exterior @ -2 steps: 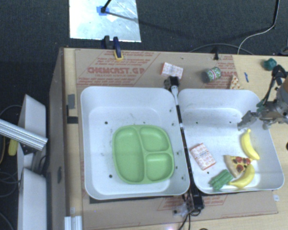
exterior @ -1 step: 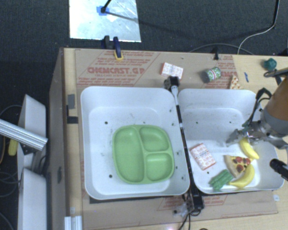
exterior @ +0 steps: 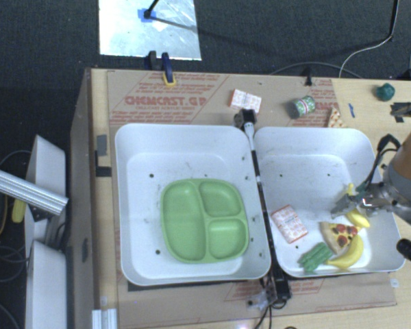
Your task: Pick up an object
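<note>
Fixed above the bench, looking down at a slant from the near side. Far enough to take in both white bins whole: left bin point(exterior: 133, 184) toward 9 o'clock, right bin point(exterior: 308, 149) toward 3 o'clock. Dark floor point(exterior: 41, 33) toward 12 o'clock. Arm point(exterior: 405, 173) entering at 3 o'clock.

My 1 arm point(exterior: 407, 166) comes in from the right edge of the camera view, its orange band uppermost at that edge and the grey wrist below it, angled down and to the left. My end effector point(exterior: 353, 201) sits low at the end of the wrist, pointing left, with its metal tip just past the grey housing. How my 2 fingers stand is too small and cluttered to make out from here.
</note>
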`<state>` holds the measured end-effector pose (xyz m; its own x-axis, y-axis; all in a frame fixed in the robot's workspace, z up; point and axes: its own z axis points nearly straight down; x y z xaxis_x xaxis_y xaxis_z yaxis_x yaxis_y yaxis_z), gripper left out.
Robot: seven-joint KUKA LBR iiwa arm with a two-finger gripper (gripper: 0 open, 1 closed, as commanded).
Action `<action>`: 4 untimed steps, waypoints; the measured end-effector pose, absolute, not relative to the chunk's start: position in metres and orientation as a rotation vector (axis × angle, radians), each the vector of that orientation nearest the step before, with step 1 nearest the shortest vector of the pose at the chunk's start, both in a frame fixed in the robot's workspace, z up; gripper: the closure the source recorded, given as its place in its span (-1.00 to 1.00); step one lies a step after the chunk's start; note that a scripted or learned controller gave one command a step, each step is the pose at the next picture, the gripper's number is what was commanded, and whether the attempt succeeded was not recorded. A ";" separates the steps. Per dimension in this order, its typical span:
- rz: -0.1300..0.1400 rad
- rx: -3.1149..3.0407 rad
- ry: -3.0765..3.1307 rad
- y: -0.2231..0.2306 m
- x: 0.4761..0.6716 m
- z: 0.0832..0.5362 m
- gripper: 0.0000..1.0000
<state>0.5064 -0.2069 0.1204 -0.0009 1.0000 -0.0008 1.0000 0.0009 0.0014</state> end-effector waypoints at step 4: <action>0.005 2.213 2.224 -0.186 0.636 0.085 -1.00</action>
